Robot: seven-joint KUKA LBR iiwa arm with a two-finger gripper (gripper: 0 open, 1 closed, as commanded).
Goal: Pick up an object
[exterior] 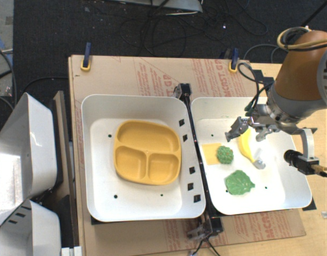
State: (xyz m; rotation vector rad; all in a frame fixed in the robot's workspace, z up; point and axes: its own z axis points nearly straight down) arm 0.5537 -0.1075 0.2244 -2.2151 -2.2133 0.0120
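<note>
- The step in hand looks like the approach: the gripper [247, 129] hangs over the right bin [291, 196], its fingers spread, one dark finger [235, 131] to the left and the other near the top of a yellow banana [245, 145].
- Nothing sits between the fingers, so no object is held.
- The banana lies in the right bin just under the gripper; a small green broccoli piece [224, 154] rests on a flat yellow square [210, 153] just beside it, and a larger green leafy piece [239, 182] lies nearer the bin's front.
- The next move would likely call for lowering straight down so the fingers straddle the banana's upper end, then closing; the neighbouring broccoli is close enough to be nudged.
- The left bin [97, 143] holds a yellow compartment tray [147, 152].
- Both bins sit on a brown cardboard sheet [153, 73] clamped over the bench, with black cables on dark floor beyond it.
</note>
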